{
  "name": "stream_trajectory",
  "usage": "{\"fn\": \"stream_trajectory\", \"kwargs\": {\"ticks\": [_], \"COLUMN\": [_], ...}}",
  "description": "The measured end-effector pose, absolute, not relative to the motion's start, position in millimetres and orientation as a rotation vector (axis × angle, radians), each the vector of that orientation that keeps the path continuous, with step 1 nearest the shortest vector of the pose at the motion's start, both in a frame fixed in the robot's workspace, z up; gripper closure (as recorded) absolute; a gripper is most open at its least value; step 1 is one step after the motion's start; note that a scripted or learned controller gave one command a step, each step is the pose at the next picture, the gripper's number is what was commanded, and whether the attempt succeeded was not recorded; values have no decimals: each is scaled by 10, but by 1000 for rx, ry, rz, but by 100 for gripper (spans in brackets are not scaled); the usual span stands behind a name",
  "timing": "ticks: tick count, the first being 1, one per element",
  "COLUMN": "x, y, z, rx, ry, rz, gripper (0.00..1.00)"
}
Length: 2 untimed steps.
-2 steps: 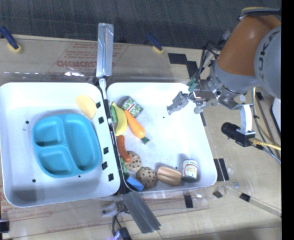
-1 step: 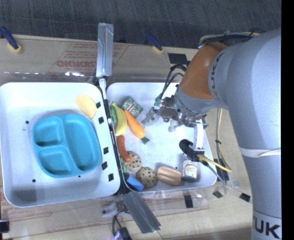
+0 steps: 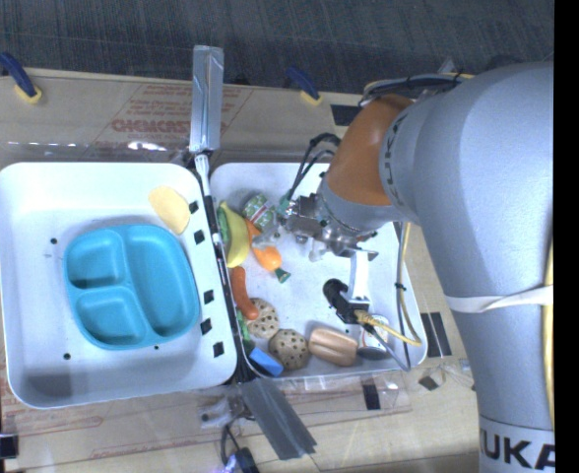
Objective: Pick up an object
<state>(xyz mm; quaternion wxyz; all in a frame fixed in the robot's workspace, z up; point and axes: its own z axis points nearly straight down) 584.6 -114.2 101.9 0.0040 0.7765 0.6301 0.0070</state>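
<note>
Now hand (image 3: 294,217) low in right bin (image 3: 296,308), orange piece (image 3: 267,257) just beside; grip state unclear.

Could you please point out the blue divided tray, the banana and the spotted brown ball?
blue divided tray (image 3: 163,276): camera view, floor of its largest compartment.
banana (image 3: 236,244): camera view, mid-curve.
spotted brown ball (image 3: 289,346): camera view, centre of its top.

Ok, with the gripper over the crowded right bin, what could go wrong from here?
The gripper sits by the banana, green packet and orange piece, which crowd together, so it may catch two or nudge one away. The banana and the reddish stick lie along the bin wall next to the other bin, likely leaving little room for a grasp.
</note>
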Motion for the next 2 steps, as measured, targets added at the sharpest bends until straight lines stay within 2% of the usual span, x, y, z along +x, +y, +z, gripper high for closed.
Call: {"fn": "stream_trajectory", "kwargs": {"ticks": [1, 2], "x": [5847, 5598], "y": [-1147, -1226], "z": [1020, 1512], "rx": [2433, 2507], "ry": [1973, 1891], "rz": [22, 0], "gripper": [0, 0]}}
